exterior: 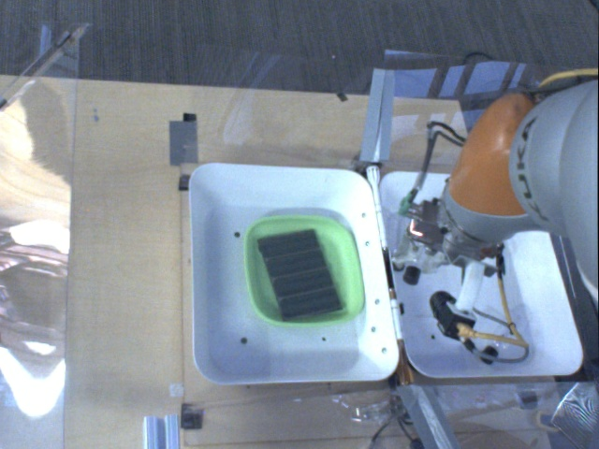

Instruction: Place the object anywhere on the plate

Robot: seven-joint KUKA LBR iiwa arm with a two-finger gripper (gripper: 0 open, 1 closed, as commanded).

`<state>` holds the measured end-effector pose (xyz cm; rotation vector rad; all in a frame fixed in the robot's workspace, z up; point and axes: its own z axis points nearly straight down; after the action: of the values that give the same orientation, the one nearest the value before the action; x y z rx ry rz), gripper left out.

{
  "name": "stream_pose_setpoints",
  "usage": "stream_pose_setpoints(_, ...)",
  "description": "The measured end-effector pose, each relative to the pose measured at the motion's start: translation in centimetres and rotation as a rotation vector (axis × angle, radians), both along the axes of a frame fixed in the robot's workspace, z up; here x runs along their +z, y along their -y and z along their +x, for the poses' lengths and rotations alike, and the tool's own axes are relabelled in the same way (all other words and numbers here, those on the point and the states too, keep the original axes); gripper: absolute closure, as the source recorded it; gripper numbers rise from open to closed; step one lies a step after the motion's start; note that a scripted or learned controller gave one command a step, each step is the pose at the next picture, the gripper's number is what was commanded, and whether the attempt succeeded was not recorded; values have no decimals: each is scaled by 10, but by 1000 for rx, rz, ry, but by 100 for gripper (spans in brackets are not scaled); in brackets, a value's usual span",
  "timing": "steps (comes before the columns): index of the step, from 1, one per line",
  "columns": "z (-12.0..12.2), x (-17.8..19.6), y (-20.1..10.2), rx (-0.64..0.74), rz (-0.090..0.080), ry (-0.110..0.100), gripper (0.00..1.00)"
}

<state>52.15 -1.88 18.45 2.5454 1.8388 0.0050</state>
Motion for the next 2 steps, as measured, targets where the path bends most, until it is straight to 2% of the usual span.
stream_pose_setpoints(1, 0, 0, 0, 0, 0, 0, 0)
stream_pose_setpoints(2, 11, 22, 40, 19, -1, 2, 0)
